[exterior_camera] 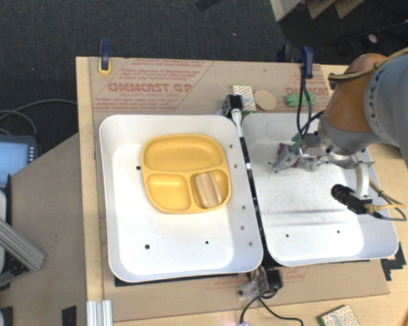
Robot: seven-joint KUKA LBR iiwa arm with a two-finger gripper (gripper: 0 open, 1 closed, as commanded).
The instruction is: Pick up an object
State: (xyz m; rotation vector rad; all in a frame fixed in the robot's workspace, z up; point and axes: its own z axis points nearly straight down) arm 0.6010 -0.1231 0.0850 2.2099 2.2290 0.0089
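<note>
Lengthwise near-to-far, tan block (206, 189), lying in yellow tray (183, 151)

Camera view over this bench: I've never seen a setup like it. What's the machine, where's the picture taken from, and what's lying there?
The picture comes from one fixed camera above the bench, looking down at a slant. The grey machine with the orange band is a robot arm reaching in from the right; its job is to pick up an object. Its gripper hangs over the back of the right white bin. I cannot tell whether it holds anything. The left white bin holds a yellow divided plate with a tan block in its lower right compartment. Behind the bins lies a small round tan disc.
</note>
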